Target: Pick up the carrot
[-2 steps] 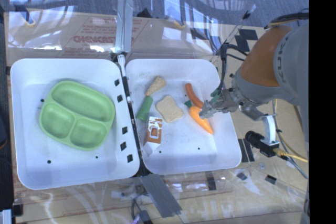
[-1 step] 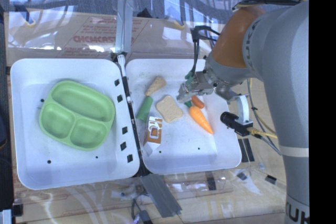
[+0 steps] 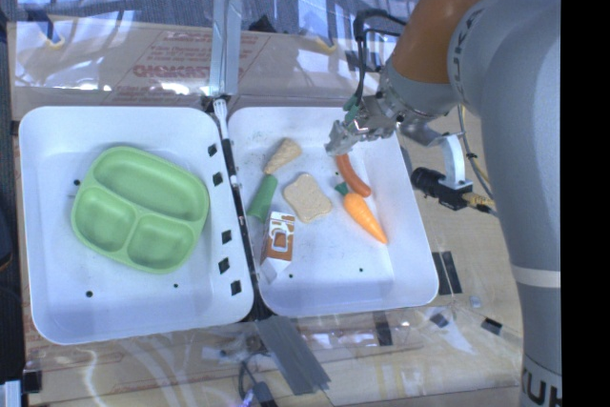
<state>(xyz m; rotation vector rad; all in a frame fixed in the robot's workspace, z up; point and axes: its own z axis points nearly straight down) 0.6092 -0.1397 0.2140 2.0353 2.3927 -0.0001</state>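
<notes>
A: Where is the carrot right now?

B: Lying free on the floor of the right bin, toward its 3 o'clock side, tip pointing to 5 o'clock. A slim red-orange sausage lies just at its 11 o'clock, nearly touching its top.

A: And the end effector?

B: Poised at the carrot's 12 o'clock, over the sausage's upper end. How far it is open I cannot tell, and nothing shows in its grasp.

A: So which step is this?

B: The approach, I'd say; the pick is not yet made. The next move calls for shifting toward 5 o'clock, centring over the carrot and away from the sausage, then descending
</notes>
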